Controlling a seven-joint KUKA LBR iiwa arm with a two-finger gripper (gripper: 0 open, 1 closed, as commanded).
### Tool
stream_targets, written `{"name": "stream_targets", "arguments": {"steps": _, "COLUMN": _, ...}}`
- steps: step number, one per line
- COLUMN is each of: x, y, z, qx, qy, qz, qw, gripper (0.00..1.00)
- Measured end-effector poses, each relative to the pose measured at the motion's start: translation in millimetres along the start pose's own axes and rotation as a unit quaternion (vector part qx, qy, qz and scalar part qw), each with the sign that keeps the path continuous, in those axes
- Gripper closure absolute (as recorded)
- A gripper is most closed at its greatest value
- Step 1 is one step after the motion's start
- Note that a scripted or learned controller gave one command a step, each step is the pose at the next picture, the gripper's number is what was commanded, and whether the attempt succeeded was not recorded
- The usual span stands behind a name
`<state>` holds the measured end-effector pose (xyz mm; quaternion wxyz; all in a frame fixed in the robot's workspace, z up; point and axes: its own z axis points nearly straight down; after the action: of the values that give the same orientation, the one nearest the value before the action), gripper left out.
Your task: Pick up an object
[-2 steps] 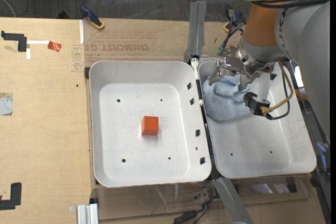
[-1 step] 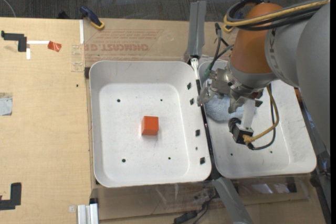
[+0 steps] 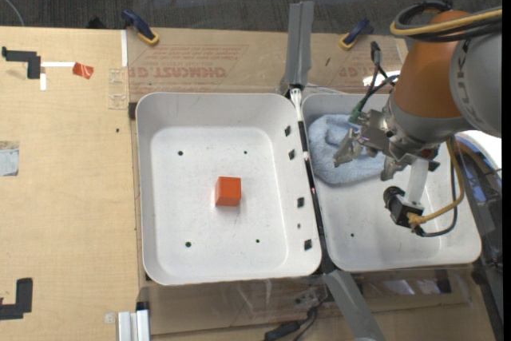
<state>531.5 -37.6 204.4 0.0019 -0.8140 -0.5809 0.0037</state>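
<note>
Sitting alone in the left bin [image 3: 160,196], the orange block [image 3: 228,192] has room on all sides. The gripper [image 3: 361,149] hangs over the blue cloth [image 3: 335,152] by the right bin's [image 3: 447,247] left edge; its jaws look open, perhaps.

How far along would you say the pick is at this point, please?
Done: the arm is over the right bin, its gripper at the light blue cloth. In hand: nothing visibly. Left: grasping and lifting; the orange block sits untouched in the left bin.

One fixed camera looks down slantwise on both white bins [image 3: 148,172].
</note>
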Motion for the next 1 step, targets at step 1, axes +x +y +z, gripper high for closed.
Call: {"name": "stream_targets", "arguments": {"steps": 1, "x": 27.1, "y": 28.4, "z": 16.9, "qx": 0.0, "qy": 0.0, "qz": -0.026, "qw": 0.9997, "gripper": 0.0}}
